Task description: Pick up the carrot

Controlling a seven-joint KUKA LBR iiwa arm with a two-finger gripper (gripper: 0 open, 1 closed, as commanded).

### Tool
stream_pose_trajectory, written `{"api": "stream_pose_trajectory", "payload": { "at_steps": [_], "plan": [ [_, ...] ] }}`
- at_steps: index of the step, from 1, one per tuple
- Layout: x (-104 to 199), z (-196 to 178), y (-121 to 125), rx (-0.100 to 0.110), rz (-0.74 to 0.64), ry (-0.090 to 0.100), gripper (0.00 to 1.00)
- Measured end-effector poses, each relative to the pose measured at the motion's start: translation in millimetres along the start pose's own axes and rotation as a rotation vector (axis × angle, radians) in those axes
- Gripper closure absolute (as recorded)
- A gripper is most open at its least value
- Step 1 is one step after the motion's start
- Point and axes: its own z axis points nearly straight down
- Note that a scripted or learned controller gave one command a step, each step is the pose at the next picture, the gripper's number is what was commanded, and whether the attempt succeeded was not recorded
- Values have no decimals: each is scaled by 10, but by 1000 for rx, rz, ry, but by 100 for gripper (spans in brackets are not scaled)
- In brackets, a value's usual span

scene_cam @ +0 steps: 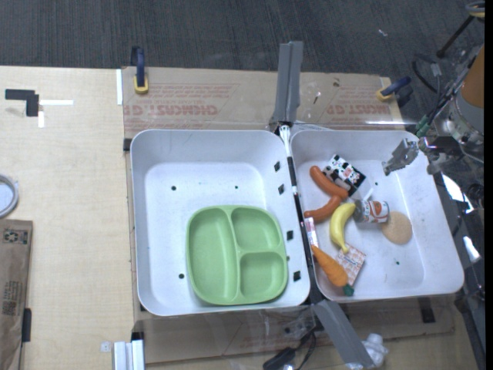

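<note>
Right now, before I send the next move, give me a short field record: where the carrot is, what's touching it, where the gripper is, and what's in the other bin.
target: orange tapered carrot, lying near the front-left corner of the right white bin
neighbours: yellow banana just behind it; a small printed packet against its right side
gripper: two-finger gripper near the right bin's back right, well away from the carrot
gripper load: nothing seen between the fingers
left white bin: green three-compartment plate

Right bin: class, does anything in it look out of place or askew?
Nothing looks spilled or damaged. The toy food lies in a loose heap at the right bin's left side: the carrot rests against the divider wall, the banana beside it. The hand hovers at the far edge.
</note>
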Motion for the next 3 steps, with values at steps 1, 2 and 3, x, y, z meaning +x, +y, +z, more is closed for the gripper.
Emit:
{"api": "stream_pose_trajectory", "payload": {
  "at_steps": [1, 2, 3],
  "plan": [
    [269, 912, -511, -1, -303, 1, 0],
    [515, -190, -460, -5, -681, -2, 0],
    [516, -190, -460, -5, -681, -2, 0]
  ]
}}
